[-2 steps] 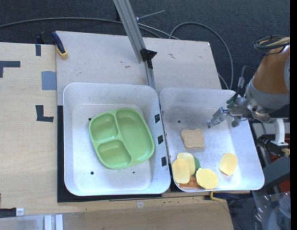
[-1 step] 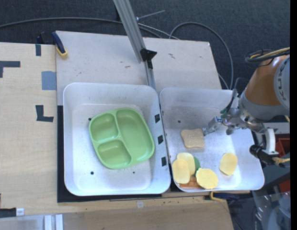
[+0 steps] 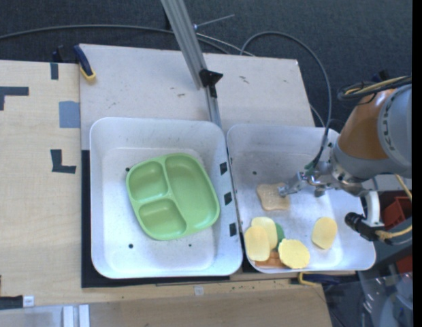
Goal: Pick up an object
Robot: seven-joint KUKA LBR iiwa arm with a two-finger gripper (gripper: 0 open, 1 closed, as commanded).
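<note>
In the right bin (image 3: pixel 265 142) lie a tan toast-shaped piece (image 3: pixel 271 198), a cluster of yellow and orange slices with a bit of green (image 3: pixel 263 237), a yellow round slice (image 3: pixel 293 253) and another yellow slice (image 3: pixel 325 232). My gripper (image 3: pixel 287 189) reaches in from the right and sits low over the bin, its tip just at the right edge of the tan piece. Nothing shows between its fingers. The grey arm with its orange band (image 3: pixel 364 131) stands over the bin's right side.
The left bin (image 3: pixel 105 182) holds a green divided tray (image 3: pixel 172 195). A metal post (image 3: pixel 187 36) slants up from between the bins at the back. Cables run across the bench behind the right bin.
</note>
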